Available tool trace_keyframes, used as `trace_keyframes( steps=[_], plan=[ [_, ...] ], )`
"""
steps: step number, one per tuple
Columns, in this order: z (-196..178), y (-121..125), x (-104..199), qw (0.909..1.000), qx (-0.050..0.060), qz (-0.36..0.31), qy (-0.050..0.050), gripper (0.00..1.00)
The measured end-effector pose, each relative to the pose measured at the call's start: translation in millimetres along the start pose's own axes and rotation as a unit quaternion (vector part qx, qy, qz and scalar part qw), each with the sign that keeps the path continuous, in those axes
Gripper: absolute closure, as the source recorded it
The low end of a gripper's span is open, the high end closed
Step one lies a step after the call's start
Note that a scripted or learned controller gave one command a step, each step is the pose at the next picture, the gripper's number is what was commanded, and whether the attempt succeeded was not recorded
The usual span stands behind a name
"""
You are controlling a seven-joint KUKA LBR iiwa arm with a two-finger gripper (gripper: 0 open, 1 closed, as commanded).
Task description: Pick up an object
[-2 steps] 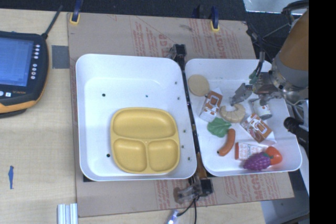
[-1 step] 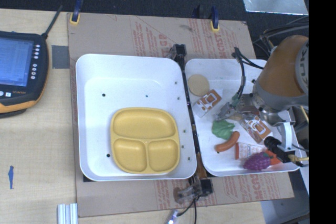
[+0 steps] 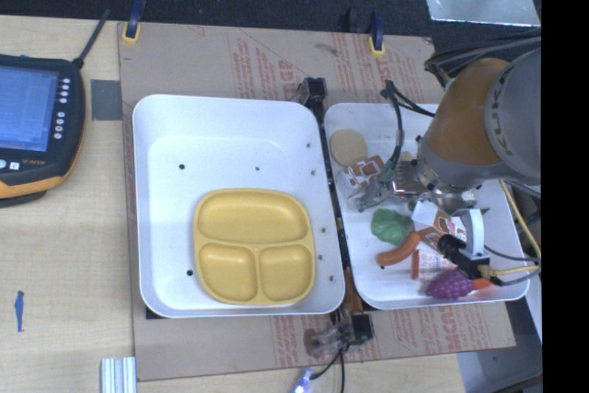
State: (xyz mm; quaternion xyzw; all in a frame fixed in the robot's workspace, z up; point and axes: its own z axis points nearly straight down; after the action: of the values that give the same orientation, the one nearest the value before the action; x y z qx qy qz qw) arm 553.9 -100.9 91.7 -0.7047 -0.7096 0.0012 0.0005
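Cardboard sheet (image 3: 230,69) underlies two white bins (image 3: 161,120) on a wooden bench (image 3: 64,290).

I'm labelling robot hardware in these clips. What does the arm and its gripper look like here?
The arm is a thick, rounded grey body with a broad orange band above the wrist. Black cables loop beside it. The gripper is a small metallic assembly, too blurred for finer detail.

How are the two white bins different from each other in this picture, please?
The left bin holds a single yellow divided tray; the right bin holds several small things, among them a green piece and a purple one. The arm reaches over the right bin, not the left bin. Both are shallow and white.
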Motion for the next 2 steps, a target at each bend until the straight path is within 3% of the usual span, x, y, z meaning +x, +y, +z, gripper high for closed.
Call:
trace_keyframes(
  steps=[1, 2],
  plan=[
    [0.4, -36.3, -27.1, 1.0000, 0.001, 0.000, 0.001, 0.00],
    [-9.8, -36.2, -28.2, 1.0000, 0.002, -0.002, 0.001, 1.00]
  ],
)
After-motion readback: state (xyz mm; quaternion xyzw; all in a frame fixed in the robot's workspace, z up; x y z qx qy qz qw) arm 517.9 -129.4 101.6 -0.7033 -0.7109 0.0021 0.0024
